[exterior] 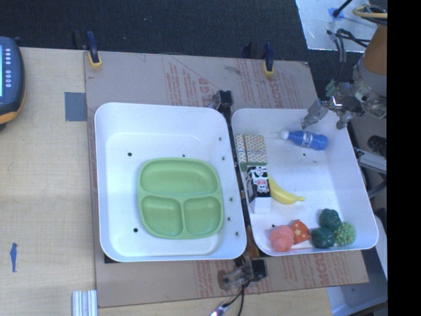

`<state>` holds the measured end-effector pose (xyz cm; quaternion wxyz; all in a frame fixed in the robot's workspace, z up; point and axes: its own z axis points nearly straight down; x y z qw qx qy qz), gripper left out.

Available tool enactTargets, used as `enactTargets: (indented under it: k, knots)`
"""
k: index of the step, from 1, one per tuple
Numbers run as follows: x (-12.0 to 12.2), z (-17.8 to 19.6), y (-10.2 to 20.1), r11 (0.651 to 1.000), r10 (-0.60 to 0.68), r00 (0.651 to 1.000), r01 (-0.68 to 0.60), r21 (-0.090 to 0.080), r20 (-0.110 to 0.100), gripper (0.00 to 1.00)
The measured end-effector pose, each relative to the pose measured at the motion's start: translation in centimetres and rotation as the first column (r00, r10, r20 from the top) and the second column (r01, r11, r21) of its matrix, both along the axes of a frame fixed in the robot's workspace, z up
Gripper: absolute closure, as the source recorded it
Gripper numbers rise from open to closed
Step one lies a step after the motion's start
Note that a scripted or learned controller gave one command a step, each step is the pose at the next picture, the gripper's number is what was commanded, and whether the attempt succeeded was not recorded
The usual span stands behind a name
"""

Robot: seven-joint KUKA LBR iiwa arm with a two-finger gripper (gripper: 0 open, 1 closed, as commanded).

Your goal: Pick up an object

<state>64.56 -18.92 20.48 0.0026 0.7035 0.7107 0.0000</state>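
The blue bottle [305, 139] lies on its side near the far wall of the right bin [366, 196]. The gripper [327, 115] hangs just above it, fingers spread and empty. The round bottle may roll away if one finger touches first.

place: robotics lab | evidence: clamped cardboard sheet [197, 78] on bench, two white bins [108, 176], teach pendant [10, 78]
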Motion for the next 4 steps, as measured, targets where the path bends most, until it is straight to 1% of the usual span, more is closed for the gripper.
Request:
enactTargets:
  k: [1, 2, 3, 4]
  knots:
    - [-1.5, 1.0, -1.6, 1.000, -0.008, 1.000, 0.008, 0.003, -0.007, 0.00]
    - [-5.4, -1.5, 12.0, 1.000, 0.006, 1.000, -0.006, 0.009, -0.013, 0.00]
    - [1.4, -4.2, 4.2, 1.000, -0.010, 1.000, 0.010, 0.000, 0.000, 0.00]
    - [1.0, -5.1, -2.6, 1.000, -0.011, 1.000, 0.011, 0.001, -0.004, 0.00]
